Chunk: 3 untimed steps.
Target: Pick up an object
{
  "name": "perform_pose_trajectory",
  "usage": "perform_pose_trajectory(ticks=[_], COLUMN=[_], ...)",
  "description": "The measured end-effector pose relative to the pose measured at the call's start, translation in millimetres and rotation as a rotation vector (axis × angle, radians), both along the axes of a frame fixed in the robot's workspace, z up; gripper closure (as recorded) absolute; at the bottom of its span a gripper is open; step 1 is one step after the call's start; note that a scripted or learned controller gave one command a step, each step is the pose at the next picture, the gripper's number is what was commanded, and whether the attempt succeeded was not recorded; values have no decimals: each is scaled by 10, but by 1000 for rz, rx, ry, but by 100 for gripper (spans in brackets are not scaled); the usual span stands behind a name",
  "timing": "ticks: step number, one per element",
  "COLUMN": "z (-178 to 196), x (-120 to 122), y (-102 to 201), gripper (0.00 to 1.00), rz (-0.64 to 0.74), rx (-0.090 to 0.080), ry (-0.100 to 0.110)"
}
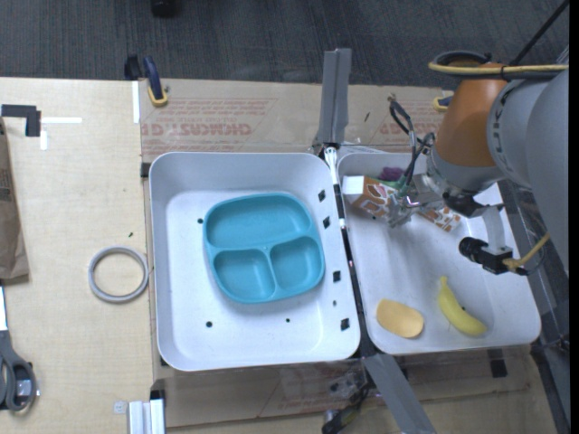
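Note:
The right bin [398, 265] holds a yellow banana [460, 310] near its front right and a flat yellow-orange oval piece [400, 318] at the front. A brown and white packet [369, 199] lies at the back left of this bin, with a purple item [391, 172] behind it. My gripper [403, 208] is low in the back of the right bin, right beside the packet's right end. The grey arm with its orange band [470, 120] hides what lies behind it. Whether anything is gripped is hidden.
A blue three-part plate [262, 247] lies in the left bin [181, 319]. A grey post [335, 98] rises between the bins at the back. On the bench to the left lie a grey tape ring [118, 273] and scissors [14, 380].

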<state>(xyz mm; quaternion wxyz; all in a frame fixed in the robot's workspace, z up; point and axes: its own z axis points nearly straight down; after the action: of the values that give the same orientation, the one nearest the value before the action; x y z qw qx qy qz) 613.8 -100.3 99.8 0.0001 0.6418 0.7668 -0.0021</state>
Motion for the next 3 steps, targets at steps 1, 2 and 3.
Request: perform_pose_trajectory(ticks=[1, 2, 3], z=[48, -93, -92], x=[-473, -576, -576], y=[-640, -271, -272], gripper=[0, 0, 0], rz=[176, -243, -244], rx=[3, 3, 3], ry=[-2, 1, 1])
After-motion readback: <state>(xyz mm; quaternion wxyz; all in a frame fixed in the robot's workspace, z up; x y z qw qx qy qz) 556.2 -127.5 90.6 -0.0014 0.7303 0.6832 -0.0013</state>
